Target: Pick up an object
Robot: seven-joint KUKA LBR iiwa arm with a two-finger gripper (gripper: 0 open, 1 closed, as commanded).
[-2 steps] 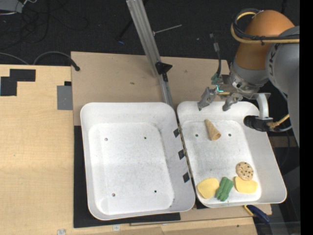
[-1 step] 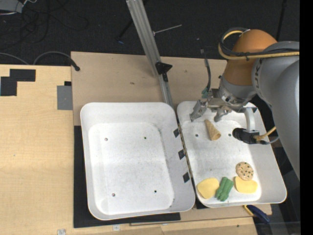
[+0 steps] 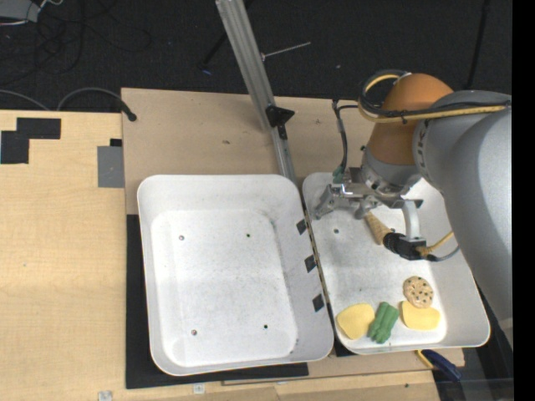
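Observation:
My gripper (image 3: 341, 199) hangs low over the far left part of the right bin (image 3: 468, 328), close to the divide between the two bins. Nothing shows in its grasp. Near the front edge of the right bin lie four small things in a cluster: a yellow piece (image 3: 355, 320), a green piece (image 3: 384, 322) touching it, a second yellow piece (image 3: 420, 317), and a round speckled cookie (image 3: 417, 290) just behind that one. All of them lie well in front of the gripper and apart from it.
The left bin (image 3: 155, 224) stands beside the right one, with black clips (image 3: 311, 263) along the shared edge. A slanted metal rail (image 3: 251, 65) rises behind the bins. The grey arm (image 3: 476, 174) covers the right bin's far right side.

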